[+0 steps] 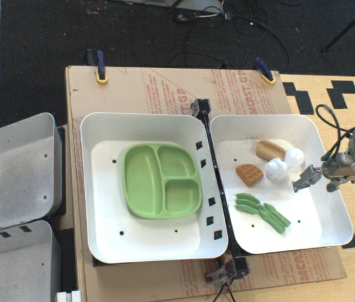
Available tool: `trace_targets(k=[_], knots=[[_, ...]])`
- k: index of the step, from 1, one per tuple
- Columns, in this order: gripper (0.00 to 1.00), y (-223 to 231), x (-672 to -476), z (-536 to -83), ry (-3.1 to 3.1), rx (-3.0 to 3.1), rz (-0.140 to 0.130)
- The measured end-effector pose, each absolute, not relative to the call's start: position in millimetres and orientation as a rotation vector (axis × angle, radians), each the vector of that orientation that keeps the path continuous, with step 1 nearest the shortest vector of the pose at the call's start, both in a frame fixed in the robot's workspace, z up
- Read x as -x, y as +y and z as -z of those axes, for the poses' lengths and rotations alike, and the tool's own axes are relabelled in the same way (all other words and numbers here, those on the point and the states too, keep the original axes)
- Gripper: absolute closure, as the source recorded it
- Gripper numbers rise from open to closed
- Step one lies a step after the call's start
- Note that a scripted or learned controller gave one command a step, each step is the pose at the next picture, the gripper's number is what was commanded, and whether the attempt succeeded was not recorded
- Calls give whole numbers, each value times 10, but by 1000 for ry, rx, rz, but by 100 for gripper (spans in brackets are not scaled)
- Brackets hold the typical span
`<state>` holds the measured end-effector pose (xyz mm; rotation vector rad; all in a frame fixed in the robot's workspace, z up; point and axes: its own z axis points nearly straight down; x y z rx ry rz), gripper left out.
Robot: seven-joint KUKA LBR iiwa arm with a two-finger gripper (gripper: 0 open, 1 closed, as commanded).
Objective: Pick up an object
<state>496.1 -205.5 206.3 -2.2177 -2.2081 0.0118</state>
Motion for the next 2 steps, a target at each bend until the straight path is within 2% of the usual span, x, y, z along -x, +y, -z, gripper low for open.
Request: trace_targets(k=[1,2], knots=[[0,-2046,-4992,-2138,-2221,2221,-1],[0,-2035,-5029,-1519,-2219,2222,-1]])
